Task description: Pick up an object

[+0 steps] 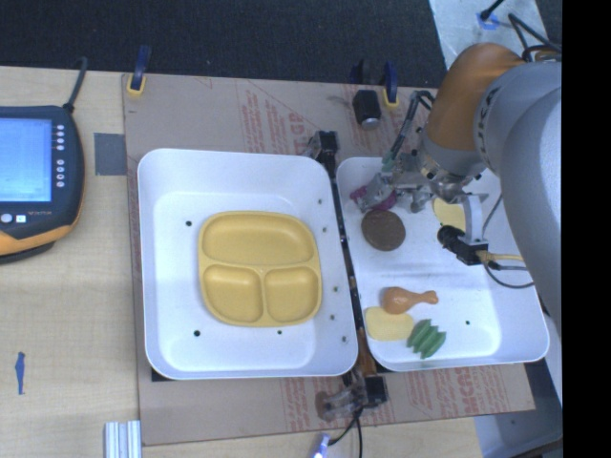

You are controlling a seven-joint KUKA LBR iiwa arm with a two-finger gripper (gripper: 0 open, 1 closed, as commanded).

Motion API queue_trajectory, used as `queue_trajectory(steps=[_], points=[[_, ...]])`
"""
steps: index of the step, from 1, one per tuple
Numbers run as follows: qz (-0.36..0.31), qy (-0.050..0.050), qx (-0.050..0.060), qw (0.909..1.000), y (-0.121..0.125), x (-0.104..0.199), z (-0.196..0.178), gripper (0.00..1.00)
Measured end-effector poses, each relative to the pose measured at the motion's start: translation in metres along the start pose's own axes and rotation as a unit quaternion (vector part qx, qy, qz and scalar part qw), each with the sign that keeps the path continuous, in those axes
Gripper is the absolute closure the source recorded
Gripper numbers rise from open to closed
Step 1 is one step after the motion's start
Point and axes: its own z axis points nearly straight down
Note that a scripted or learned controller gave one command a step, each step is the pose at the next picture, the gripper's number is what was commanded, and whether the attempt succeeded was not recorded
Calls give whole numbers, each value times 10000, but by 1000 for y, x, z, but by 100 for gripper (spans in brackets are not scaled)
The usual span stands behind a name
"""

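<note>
1. Reach step: gripper (394, 191) low in the right bin (516, 346), frame's upper right; finger state impossible to tell.
2. Nearest: brown disc (383, 230), just below.
3. Next: centre over disc, descend, close.

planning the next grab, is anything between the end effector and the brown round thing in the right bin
Nothing visible stands in the way. The end effector hangs over the far end of the right bin, and the brown round piece lies just beside it on the near side, uncovered, with bare bin floor around it.
</note>
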Motion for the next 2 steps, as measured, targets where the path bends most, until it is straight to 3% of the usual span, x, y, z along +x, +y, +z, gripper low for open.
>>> queue_trajectory(steps=[2], points=[[8,0,4,10000,0,3,0,0]])
